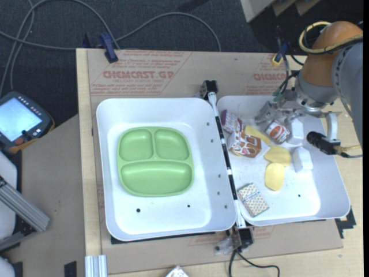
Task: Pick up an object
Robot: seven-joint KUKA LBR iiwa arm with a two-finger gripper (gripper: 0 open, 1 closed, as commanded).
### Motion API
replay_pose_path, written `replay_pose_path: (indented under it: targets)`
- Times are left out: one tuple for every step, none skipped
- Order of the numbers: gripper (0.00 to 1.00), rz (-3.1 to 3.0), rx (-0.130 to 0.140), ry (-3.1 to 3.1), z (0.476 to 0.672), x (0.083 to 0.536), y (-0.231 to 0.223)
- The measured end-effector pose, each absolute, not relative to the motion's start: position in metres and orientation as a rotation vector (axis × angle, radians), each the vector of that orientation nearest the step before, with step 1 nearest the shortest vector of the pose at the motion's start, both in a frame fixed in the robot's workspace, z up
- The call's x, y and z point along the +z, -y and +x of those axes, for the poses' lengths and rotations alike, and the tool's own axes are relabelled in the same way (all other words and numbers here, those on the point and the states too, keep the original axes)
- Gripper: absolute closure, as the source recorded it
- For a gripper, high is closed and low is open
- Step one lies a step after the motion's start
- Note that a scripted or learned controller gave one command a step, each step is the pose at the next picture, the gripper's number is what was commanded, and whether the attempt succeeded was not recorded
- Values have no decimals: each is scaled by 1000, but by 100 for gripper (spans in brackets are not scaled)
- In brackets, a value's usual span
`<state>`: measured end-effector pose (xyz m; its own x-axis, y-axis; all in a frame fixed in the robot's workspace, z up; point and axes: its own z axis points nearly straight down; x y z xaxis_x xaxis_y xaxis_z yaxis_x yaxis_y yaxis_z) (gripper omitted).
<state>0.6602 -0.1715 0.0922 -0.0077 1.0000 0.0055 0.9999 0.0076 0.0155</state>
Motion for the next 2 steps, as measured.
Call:
replay_pose_path:
  targets:
    - [0,2222,0,-2222,631,85,164]
    - [100,2220,1,-2221,632,95,164]
